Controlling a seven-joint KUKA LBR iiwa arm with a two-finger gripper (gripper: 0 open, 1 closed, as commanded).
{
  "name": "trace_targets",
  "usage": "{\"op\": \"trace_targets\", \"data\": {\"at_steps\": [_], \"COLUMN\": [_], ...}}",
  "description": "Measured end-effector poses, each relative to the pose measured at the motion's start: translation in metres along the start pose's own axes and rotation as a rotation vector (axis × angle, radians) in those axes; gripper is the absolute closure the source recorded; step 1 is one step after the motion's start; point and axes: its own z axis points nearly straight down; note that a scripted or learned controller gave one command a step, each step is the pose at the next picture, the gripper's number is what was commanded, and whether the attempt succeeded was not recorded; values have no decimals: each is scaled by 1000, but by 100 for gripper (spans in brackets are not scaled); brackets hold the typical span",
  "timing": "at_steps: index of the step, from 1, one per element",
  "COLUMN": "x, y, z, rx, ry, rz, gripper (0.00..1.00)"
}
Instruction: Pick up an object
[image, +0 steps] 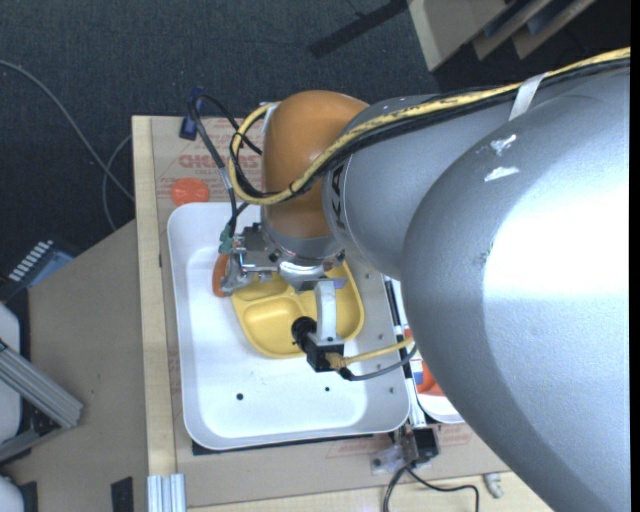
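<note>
Near the white bin's (190, 330) back edge, yellow object (265, 322) beneath arm (420, 200).

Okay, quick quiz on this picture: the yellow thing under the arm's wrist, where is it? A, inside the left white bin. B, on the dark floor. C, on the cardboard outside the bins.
A: the yellow thing lies on the floor of the left bin, inside its rim.

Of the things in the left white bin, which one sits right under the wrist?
The pale yellow molded plastic piece, lying mid-bin directly below the grey arm's wrist. The small orange object lies apart, at the bin's left wall, partly hidden by the wrist hardware.
</note>
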Motion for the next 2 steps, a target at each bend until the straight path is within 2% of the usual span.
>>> {"op": "trace_targets", "data": {"at_steps": [1,2], "x": [0,0], "y": [0,0], "z": [-9,-19], "rx": [1,1], "ry": [0,0], "rz": [2,1], "gripper": [100,100]}}
